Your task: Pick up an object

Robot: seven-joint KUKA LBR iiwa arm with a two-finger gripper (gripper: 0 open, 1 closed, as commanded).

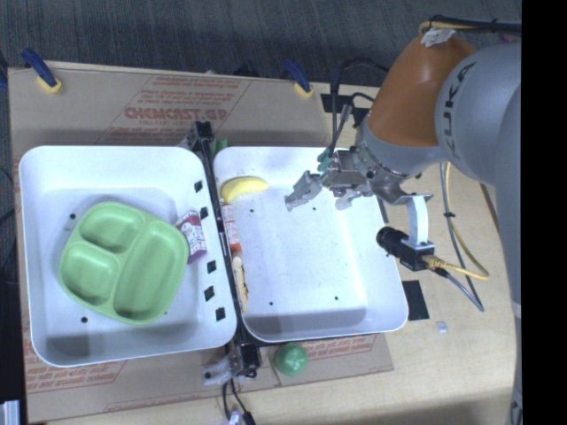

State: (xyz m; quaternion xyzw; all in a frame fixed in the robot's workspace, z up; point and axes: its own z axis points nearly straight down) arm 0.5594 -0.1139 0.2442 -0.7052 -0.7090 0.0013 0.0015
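A yellow banana point(243, 187) lies in the right bin point(301, 264) near its far left corner. My gripper point(322, 196) hangs over the far part of that bin, a short way to the right of the banana. It is open, and nothing is between its fingers. One grey finger point(300, 193) points towards the banana, with a gap between them. In the left bin point(53, 202) rests a green sectioned plate point(124, 259), with a small red and white packet point(190, 233) against its right edge.
A thin orange and white item point(233, 242) lies along the right bin's left wall by the black divider point(215, 228). A green ball point(290, 358) sits on the cardboard in front of the right bin. Cables point(461, 268) trail at the right.
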